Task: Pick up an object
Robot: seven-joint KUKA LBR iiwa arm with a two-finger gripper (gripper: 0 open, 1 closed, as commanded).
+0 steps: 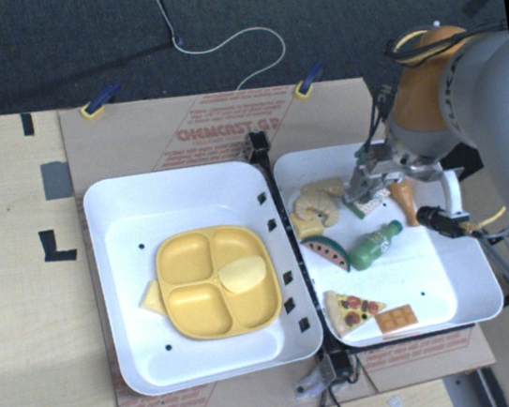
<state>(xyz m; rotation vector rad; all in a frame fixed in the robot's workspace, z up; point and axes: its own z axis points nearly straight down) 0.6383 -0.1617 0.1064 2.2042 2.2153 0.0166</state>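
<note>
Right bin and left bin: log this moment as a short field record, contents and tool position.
left bin: yellow divided plate, a pale yellow slice in one compartment
right bin: green bottle, watermelon slice, pizza slice, orange cracker, beige lump
tool: low over the right bin's far part
held: nothing visibly

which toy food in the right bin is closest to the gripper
The beige croissant-like piece at the top left of the right bin, beside the gripper. The green bottle, watermelon slice and pizza slice lie farther down.
</note>
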